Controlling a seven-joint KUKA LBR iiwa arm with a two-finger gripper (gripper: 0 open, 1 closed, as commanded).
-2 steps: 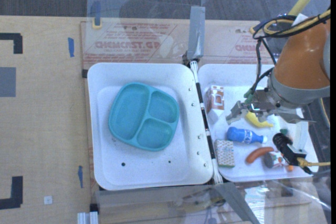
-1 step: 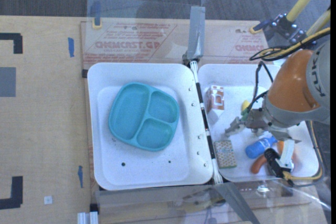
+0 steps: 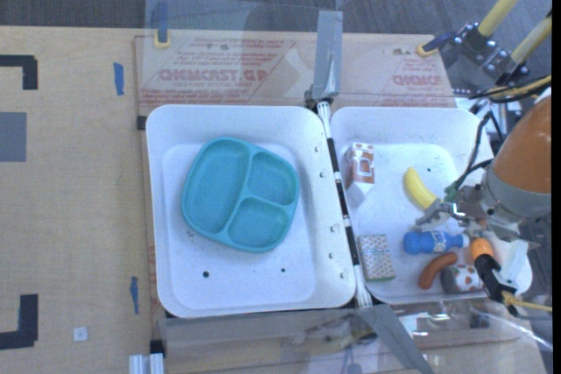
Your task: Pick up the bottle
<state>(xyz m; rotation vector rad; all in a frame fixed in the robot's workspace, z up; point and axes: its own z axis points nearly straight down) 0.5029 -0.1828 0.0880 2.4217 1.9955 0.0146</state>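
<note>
Bottle, blue and small, is lying on its side at five o'clock in the right bin, looking light, stiff and slick; mid-body is seeming the surest hold. The gripper is hovering just above, its opening impossible to tell.

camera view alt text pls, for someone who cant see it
A grey and orange robot arm's gripper hangs just above a blue bottle lying in the right white bin, among a banana, carton and sausage. The left bin holds a teal divided plate.
</note>
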